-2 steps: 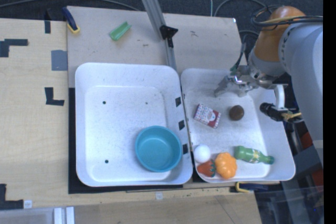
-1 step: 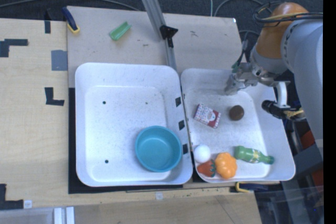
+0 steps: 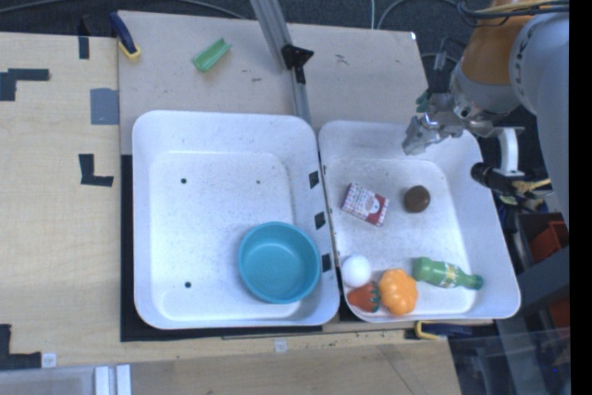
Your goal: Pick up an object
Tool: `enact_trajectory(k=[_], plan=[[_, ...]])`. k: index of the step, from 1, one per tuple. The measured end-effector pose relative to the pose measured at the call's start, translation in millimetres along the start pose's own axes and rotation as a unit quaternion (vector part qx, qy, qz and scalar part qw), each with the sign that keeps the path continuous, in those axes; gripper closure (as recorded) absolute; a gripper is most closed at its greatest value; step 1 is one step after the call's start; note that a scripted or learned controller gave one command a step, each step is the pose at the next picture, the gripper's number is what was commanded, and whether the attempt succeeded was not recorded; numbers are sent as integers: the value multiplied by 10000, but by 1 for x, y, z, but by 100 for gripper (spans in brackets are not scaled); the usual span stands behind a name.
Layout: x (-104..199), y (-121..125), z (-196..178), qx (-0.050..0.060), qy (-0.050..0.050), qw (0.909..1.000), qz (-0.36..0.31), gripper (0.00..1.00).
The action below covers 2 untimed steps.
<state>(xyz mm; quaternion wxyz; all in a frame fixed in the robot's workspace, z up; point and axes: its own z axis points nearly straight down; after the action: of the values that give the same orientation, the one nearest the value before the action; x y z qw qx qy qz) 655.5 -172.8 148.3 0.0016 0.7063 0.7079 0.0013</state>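
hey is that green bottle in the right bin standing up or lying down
Lying down. The green bottle rests on its side on the floor of the right bin, its length running left to right, beside the orange pepper.

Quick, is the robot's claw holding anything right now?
Gripper: cannot be told whether open or closed; nothing seen in it, hanging above the right bin's far corner.

Glossy white plastic bins [image 3: 157, 199] on a matt pale wooden bench [image 3: 55, 199].
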Motion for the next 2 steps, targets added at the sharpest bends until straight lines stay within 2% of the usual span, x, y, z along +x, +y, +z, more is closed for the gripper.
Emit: enact_trajectory(k=[2], plan=[[-1, 0, -118, -4, -5, 10000, 2, 100]])
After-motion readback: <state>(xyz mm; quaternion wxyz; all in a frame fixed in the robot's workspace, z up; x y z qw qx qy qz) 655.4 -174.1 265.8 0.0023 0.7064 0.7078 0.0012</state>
